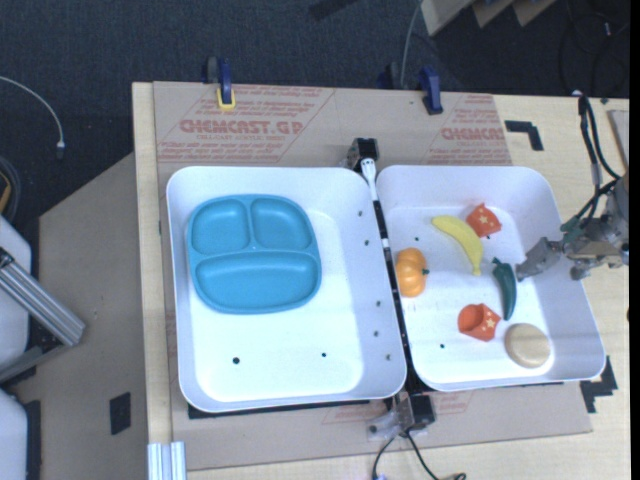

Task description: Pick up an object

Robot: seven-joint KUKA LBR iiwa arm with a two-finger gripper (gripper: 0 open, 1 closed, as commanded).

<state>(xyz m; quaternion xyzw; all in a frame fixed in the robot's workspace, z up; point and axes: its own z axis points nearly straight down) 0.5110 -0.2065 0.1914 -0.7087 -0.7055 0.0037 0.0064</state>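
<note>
Dark carpet surrounds the wooden bench (300,118) with two white bins. The left bin (200,368) holds a blue divided plastic plate (255,253). The right bin (570,298) holds a yellow banana (458,238), an orange round fruit (410,271), two red pieces, a dark green pepper (506,286) and a beige round piece (527,345). The claw (535,258) hangs just beside the pepper; I cannot tell its state. I judge it is approaching; next it needs to descend over one object.
</note>
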